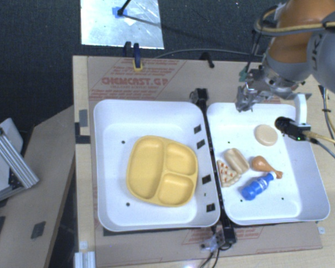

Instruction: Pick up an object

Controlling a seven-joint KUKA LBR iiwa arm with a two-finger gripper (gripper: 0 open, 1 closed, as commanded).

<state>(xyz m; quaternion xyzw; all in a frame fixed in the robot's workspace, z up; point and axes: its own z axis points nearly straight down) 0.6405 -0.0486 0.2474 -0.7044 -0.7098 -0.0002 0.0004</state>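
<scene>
Objects for picking sit clustered in the right bin (310, 205), and we count five of them. We see a tan round disc (266, 134) lying toward the far side, a bread roll (237, 161) and a pizza slice (228, 174) touching side by side near the middle divider, a drumstick (263, 164) just right of the roll, and a blue bottle (255, 187) on its side nearest to us, its cap close to the drumstick's end. The task names no particular one, so any of these could serve; we judge the disc the easiest reach, since it lies apart from the others and closest to the arm.

Up at the far left corner of that bin we spot the gripper (246, 101), hanging above the rim with nothing between its fingers. Whether the jaws stand apart or together we cannot tell; they are too small and dark against the bin wall. The grey arm with its orange band (301, 24) comes in from the right, well clear of the toys, so the pick is not yet begun.

Across the divider, the left bin (109, 127) holds a yellow divided tray (162, 171), lying flat and slightly turned.
</scene>
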